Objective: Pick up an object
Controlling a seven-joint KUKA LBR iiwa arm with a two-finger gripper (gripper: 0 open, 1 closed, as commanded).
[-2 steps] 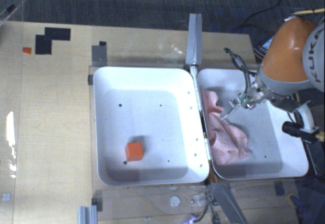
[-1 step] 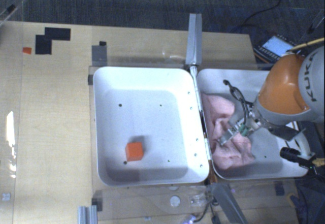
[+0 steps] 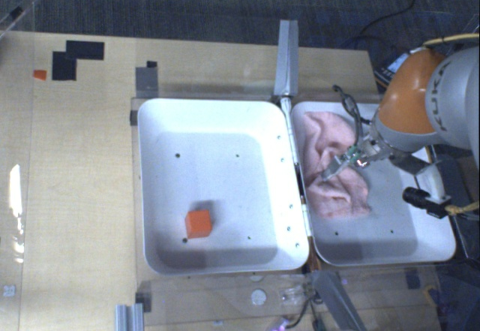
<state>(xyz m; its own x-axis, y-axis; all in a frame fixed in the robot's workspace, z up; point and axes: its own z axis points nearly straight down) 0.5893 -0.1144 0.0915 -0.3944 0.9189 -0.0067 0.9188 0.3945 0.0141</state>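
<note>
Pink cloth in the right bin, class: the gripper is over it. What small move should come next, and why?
Probably a short, straight descent. The gripper sits above the crumpled pink cloth in the right bin, already over its bulk, so no sideways shift seems needed. Nothing shows cloth between its fingers yet. The orange block lies far off in the left bin.

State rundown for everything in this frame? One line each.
Orange block: resting on the left bin floor, lower left, untouched.
Pink cloth: crumpled in a heap in the right bin, against its left wall.
Gripper: down over the cloth; finger state not readable.
Left bin: flat on the bench.
Right bin: flat, beside the left bin.
</note>
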